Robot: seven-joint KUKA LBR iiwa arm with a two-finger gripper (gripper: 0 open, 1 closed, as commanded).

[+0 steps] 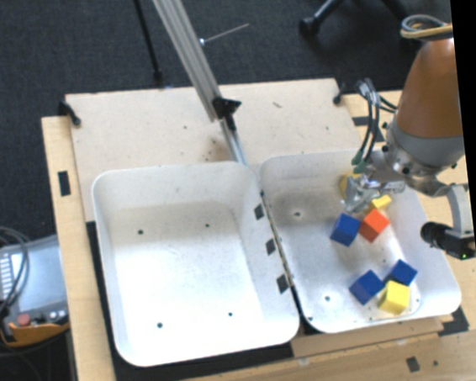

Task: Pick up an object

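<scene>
Blocks sit in our right bin (305,187). Our tool (358,191) hangs low at its 1 o'clock corner, just above a blue cube (344,230) and an orange cube (376,223). We lift nothing yet. Picking one remains.

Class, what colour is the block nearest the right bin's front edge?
Yellow block, seen best in the camera view, beside two blue blocks.

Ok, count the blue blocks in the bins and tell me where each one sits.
3, all in the right-hand white bin: one blue cube beside the orange cube under the end effector, and two blue cubes flanking the yellow cube near the front. The arm may hide others.
</scene>
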